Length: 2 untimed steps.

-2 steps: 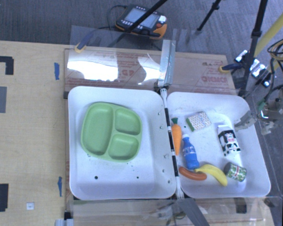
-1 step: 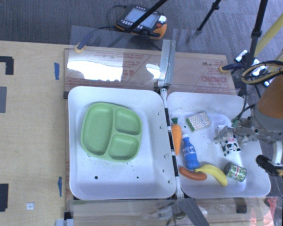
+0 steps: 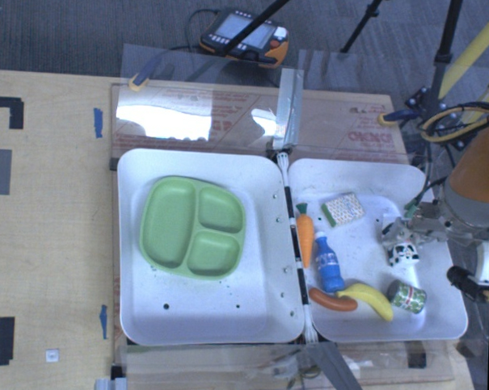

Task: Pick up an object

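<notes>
- We see the gripper (image 3: 398,231) low over the right bin (image 3: 445,324), by its right side. We cannot tell if it is open or closed.
- Just under it stands a small black-and-white toy cow (image 3: 403,254). We think this is the thing to pick up, as it is the nearest one.
- The cow looks small, light and hard. It is bumpy too, so it may slip or roll. We would pinch it across the middle of its body.
- The cow is too small for us to tell which way it points.
- Near the cow, toward the front, a little green can (image 3: 407,297) lies on its side.
- A yellow banana (image 3: 371,299) lies at the front. Its long side runs from left to right, bent a bit.
- A red sausage (image 3: 332,300) touches the banana's left end.
- A blue bottle (image 3: 329,265) and an orange carrot (image 3: 305,236) lie by the left wall, pointing front to back.
- A speckled sponge (image 3: 343,208) sits near the back.
- The left bin (image 3: 129,250) holds a green plate (image 3: 193,227) with three parts.
</notes>
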Available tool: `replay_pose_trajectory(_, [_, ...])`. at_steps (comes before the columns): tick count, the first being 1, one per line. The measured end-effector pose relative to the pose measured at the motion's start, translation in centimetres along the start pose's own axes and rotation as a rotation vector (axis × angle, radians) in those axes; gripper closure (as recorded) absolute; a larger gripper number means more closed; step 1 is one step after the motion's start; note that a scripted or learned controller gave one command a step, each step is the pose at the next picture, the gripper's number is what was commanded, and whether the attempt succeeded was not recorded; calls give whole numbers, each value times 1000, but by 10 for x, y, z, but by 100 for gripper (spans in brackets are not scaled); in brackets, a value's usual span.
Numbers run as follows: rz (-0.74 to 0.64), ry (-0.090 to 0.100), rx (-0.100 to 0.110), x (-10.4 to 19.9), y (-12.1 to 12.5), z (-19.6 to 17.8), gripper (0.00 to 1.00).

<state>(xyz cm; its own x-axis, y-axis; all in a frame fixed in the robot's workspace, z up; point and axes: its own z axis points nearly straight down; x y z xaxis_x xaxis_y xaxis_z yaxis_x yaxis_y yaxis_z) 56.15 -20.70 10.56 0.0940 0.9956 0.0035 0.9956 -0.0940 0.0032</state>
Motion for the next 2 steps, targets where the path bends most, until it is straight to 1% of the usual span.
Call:
replay_pose_trajectory(1, [16,-4,3,47,14,-65,100])
replay_pose_trajectory(2, [-78,-2,6,69,-36,-113,100])
